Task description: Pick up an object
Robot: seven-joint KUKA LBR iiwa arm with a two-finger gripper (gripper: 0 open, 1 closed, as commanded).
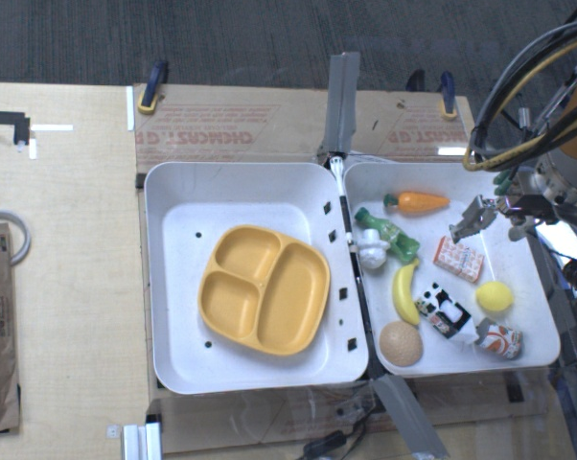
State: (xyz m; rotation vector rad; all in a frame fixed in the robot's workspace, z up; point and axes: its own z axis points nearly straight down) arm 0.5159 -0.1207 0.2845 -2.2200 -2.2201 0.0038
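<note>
Two white bins sit side by side on the bench. Nearest the camera, along the front of the right bin (pixel 545 338), lie a tan round ball (pixel 401 343) and a crushed red-and-white can (pixel 500 339). Just behind them are a black-and-white toy (pixel 443 310), touching the lower end of a banana (pixel 404 293), and a yellow lemon (pixel 495 297). Further back, a red-and-white packet (pixel 459 258) lies tilted near the middle, with a green-and-white bottle-like toy (pixel 382 238) against the divider. A carrot (pixel 418 201) lies at the far end, apart from the others.

The gripper (pixel 473 220) hangs over the right bin, just above the packet's far edge, between the carrot and the lemon. Nothing is seen between its fingers; whether they are spread or pressed together cannot be told. Black and yellow cables (pixel 519 84) loop above the arm.

The left bin (pixel 173 199) holds a yellow three-compartment plate (pixel 265 288). Beyond both bins lies a cardboard sheet (pixel 231 132), held by blue clamps (pixel 153 84).
</note>
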